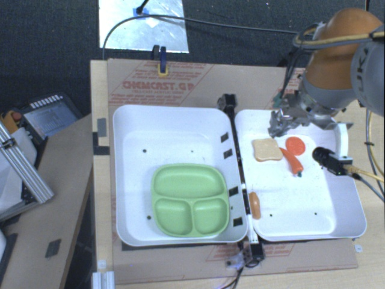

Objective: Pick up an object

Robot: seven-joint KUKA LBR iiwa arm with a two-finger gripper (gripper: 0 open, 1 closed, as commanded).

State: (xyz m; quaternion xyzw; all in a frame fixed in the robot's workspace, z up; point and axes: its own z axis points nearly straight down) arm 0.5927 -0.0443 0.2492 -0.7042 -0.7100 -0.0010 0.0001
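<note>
I find the gripper (278,127) low over the far part of the right bin (301,218), at the end of the grey arm (337,59) with its orange band. From this view I cannot tell whether the jaws are released or clenched; nothing is visibly between them.

Nearest candidate: a tan toast slice (266,150), lying flat on the bin floor just below the jaws and slightly toward the camera. I judge it to be a light, stiff toy piece, thin and low, so a grasp should close across its narrow width, edge to edge, with the tips close to the floor. Its smooth faces may slip.

To the jaws' right and a little nearer the camera lie an orange-red carrot-like piece (293,163) and a red disc (295,144), touching or nearly touching each other, just beside the toast. A small orange sausage-shaped item (255,205) rests well nearer the camera, by the divider between bins.

The left bin (138,131) holds a green compartment tray (190,198). The bin floor is smooth white plastic with shallow walls. Room around the toast is open on its left and tight on its right.
</note>
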